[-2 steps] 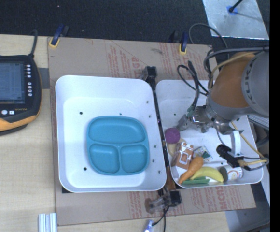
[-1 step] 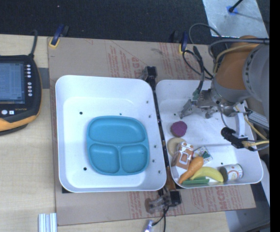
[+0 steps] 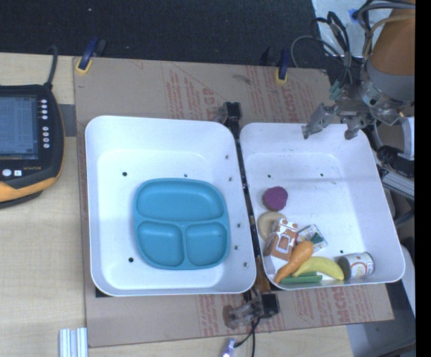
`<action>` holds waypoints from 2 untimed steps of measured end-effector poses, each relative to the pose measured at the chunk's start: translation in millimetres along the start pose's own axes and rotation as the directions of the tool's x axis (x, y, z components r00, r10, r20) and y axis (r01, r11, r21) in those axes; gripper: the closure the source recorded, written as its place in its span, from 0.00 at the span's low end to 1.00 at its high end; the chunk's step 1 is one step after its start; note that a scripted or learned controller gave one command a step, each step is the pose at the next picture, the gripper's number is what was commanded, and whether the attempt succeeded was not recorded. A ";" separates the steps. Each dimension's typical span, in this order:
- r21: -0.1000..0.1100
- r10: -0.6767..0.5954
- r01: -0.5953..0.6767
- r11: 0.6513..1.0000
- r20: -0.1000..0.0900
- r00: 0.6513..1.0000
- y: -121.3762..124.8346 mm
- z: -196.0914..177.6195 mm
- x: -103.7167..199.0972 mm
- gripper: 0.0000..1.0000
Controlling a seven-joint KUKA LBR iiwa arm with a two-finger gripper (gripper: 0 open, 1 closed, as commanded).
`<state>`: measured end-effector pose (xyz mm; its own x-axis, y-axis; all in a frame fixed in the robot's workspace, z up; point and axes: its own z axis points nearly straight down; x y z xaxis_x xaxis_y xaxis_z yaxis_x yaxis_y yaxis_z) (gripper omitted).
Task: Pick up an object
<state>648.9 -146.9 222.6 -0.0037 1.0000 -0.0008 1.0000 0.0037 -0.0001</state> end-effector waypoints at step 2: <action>0.006 -0.002 0.002 1.000 0.001 1.000 -56.0 131.7 53.5 0.00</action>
<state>592.7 -93.7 90.9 -0.0061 1.0000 -0.0015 1.0000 0.0061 -0.0058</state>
